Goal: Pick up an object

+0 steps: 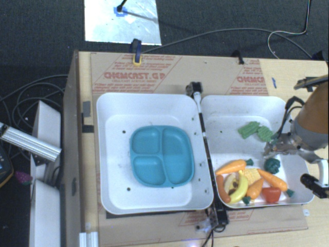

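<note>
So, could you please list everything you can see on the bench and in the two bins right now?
Left bin: one, white, left half of the bench.
Divided plate: one, light blue, middle of the left bin.
Right bin: one, white, beside the left bin.
Green toy pieces: a cluster, green, upper middle of the right bin.
Dark green piece: one, teal green, right bin near the gripper.
Carrots: three or so, orange, front of the right bin.
Banana: one, yellow, front of the right bin.
Red piece: one, red, front right of the right bin.
Cardboard sheet: one, brown, under the bins.
Arm: one, grey with orange band, right edge.
Gripper: one, over the right bin.
</note>
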Controlling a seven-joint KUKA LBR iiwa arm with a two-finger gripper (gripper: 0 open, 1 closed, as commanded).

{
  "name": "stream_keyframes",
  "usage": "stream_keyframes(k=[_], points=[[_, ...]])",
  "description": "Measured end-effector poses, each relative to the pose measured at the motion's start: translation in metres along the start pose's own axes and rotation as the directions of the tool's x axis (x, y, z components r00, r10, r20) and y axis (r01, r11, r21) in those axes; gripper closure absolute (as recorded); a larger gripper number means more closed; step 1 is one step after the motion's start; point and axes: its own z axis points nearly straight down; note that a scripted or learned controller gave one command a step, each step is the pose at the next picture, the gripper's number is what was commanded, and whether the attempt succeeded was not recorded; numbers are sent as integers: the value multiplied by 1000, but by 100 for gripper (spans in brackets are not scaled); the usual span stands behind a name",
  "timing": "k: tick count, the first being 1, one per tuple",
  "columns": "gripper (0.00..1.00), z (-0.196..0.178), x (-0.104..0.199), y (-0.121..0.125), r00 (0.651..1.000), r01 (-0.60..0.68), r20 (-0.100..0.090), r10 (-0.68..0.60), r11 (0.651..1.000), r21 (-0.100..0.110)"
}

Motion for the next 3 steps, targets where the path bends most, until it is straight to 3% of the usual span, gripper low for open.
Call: stream_keyframes(k=[1,2,3], points=[[0,0,0,0,1000,0,0,0,1000,0],[0,11,66,54,1000,3,-2,-3,1000,2],[0,-68,-1,87,1000,1,2,-1,1000,-1]])
